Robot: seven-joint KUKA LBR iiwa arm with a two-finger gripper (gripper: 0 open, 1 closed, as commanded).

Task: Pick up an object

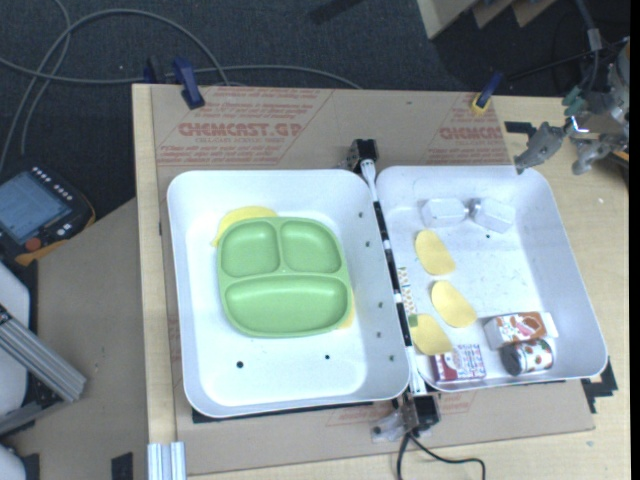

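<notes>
We see the gripper at the top right, above the right bin's far corner, clear of everything; we cannot tell how it is set. That bin holds three yellow chips, a can and a packet. A green tray sits in the left bin.

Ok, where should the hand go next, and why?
Probably in and down toward the right bin. The hand sits outside that bin's far right corner, holding nothing, while the yellow chips and small can lie inside it.
</notes>
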